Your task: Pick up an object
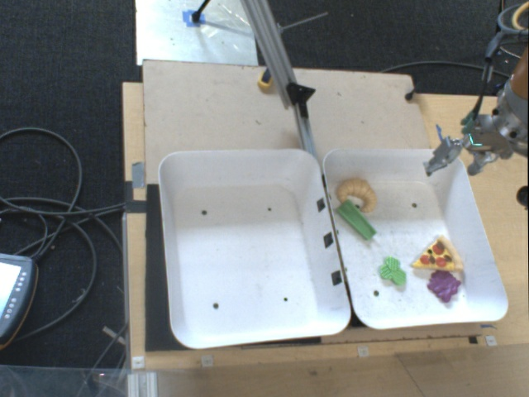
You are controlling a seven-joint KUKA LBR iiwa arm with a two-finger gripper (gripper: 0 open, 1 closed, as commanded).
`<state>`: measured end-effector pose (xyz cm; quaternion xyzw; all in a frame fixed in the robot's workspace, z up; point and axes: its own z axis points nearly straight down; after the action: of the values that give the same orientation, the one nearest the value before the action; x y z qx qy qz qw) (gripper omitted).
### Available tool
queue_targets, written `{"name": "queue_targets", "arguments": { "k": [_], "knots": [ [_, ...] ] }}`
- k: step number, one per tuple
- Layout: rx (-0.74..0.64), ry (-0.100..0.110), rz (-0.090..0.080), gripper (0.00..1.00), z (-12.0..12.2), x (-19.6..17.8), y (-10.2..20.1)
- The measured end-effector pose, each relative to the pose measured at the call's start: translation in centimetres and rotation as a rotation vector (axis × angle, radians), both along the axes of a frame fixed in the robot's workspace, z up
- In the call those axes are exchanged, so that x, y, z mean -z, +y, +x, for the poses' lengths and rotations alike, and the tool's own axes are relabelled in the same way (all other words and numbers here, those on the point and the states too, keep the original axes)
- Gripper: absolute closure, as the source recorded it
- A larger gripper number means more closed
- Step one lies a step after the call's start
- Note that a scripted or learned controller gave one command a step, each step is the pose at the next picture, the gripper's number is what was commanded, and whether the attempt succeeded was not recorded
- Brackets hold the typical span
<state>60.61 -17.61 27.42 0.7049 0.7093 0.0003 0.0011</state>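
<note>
My hand: my hand (456, 150) hangs over the far right edge of the right-hand shallow white plastic bin (488, 246), its two fingers spread apart with nothing between them.
Why there: I judge it is poised high at the rim so it can drop onto any piece without sweeping the others.
Candidates: all in that right bin, a tan ring-shaped toy pastry (356, 193) touching a flat green toy block (357, 220) near the divider; further forward, a small green leafy toy (393, 270), a toy pizza slice (438, 255) and a purple toy grape bunch (445, 285).
Nearest: the pizza slice and grapes lie close together, so a grab there may nudge both.
Around: the left-hand white bin (248, 246) sits alongside on the counter (215, 106); a slanted grey metal pole (273, 40) crosses above the divider, well clear of my reach.
</note>
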Motion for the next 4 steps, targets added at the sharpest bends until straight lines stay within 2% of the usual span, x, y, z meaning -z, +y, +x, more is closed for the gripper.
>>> {"name": "queue_targets", "arguments": {
  "k": [1,2,3,4],
  "knots": [
    [0.005,0.005,0.002,0.00,-0.2,6.3,0.0],
    [0.005,0.004,0.001,0.00,-0.3,10.4,-0.2],
    [0.005,0.006,0.003,0.00,-0.7,16.4,0.5],
    [0.006,-0.002,0.000,1.00,-0.5,14.9,0.4]
  ]
}}
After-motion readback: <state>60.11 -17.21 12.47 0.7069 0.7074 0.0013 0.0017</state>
